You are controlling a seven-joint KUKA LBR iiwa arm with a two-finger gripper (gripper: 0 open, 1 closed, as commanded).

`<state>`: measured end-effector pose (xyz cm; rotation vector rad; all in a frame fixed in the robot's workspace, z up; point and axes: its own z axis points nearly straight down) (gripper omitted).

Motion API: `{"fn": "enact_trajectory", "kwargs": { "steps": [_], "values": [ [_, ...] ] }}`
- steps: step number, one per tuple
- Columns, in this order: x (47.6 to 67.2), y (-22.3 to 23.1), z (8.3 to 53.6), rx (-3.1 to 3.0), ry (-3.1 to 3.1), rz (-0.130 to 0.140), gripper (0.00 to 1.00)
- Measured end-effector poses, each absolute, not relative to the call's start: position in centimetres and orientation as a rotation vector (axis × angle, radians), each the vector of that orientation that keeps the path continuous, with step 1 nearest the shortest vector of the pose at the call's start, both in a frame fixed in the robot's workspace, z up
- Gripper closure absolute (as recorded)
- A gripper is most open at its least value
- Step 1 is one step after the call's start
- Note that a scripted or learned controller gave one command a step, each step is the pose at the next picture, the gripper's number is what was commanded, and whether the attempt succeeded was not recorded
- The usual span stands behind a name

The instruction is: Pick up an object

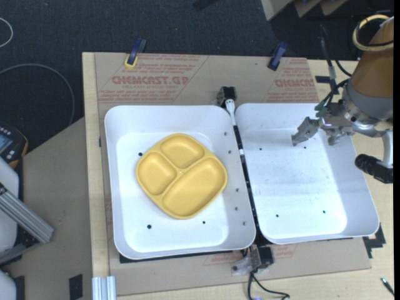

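Looking down at a slant on a brown worktop (187, 74) printed with red lettering, two shallow white bins side by side on it.

Left bin (122, 186): holds a yellow divided plate (181, 175), three compartments, lying flat and roughly centred, turned a bit so the corners point diagonally. Not touching any wall of the bin. A few small dark dots on the bin floor around it.

Right bin (300, 192): just faint speckles and a couple of dark dots on the floor.

Arm (375, 74) coming in from the right, orange band above the wrist, grey below. Gripper (319, 132) sitting over the upper right part of the right bin, fingers spread apart, one finger (302, 134) pointing toward the bin's middle. Nothing between the fingers, so open and gripping nothing. Can't tell if touching the bin floor or hanging just above it.

Well apart from the yellow divided plate, with the strip where the two bins meet in between.

Blue clamps (134, 52) along the worktop's far edge, one toward the left and one (277, 56) toward the right. Dark carpet (62, 17) around everything, with a thin cable looping on the left.
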<state>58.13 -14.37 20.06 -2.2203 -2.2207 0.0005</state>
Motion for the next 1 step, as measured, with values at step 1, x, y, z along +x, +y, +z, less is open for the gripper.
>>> {"fn": "enact_trajectory", "kwargs": {
  "steps": [1],
  "values": [
    [54.28,-10.05,33.81,-2.224,-2.236,-0.017,0.00]
  ]
}}
